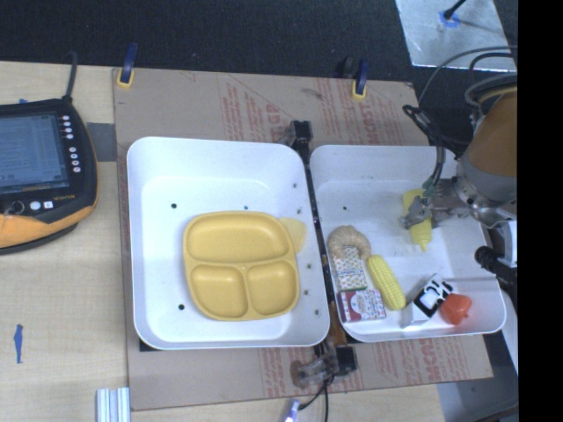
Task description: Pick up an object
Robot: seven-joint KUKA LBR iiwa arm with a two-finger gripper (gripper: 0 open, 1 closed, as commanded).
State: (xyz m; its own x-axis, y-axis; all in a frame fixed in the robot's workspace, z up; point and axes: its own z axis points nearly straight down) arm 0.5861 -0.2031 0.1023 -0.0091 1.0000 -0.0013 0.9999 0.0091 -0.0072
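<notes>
- Two white bins sit together on the worktop (79, 323).
- Right bin (369, 170): the claw (420, 221) is clamped on a small yellow object (417, 216).
- Left bin (158, 174): a yellow divided plate (239, 265).

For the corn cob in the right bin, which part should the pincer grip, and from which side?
Grip the corn cob across its middle, coming straight down from above. It lies flat and slanted, long and narrow, so the fingers should close across its short width. The small card packets lie close on its left, leaving little room there.
</notes>
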